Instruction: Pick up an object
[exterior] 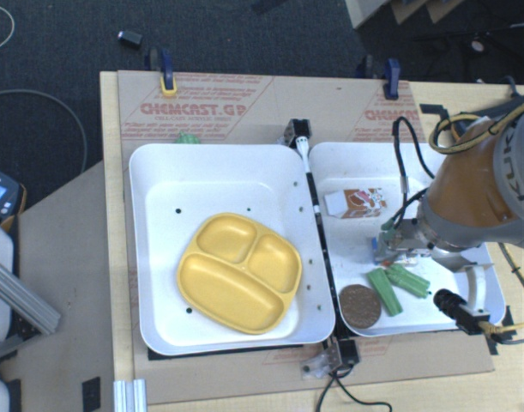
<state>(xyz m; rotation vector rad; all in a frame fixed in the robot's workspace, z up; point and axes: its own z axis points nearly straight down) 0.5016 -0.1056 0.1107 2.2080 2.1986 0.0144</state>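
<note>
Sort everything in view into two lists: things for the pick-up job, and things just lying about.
For the job:
end effector
green pieces
brown disc
packet
yellow plate
bins

Lying about:
clamps
cardboard
black bit on the carpet

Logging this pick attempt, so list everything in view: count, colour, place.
bins: two, white, side by side on the board
divided tray: one, yellow, in the view's left bin
packet: one, white with red-brown print, back of the right bin
cylinders: two, green, front of the right bin
disc: one, brown, front of the right bin, beside the cylinders
clamps: two, blue, back edge of the board
board: one, tan with red lettering, under the bins
gripper: one, over the right bin, behind the cylinders
arm: one, grey with orange band, from the view's right
</note>
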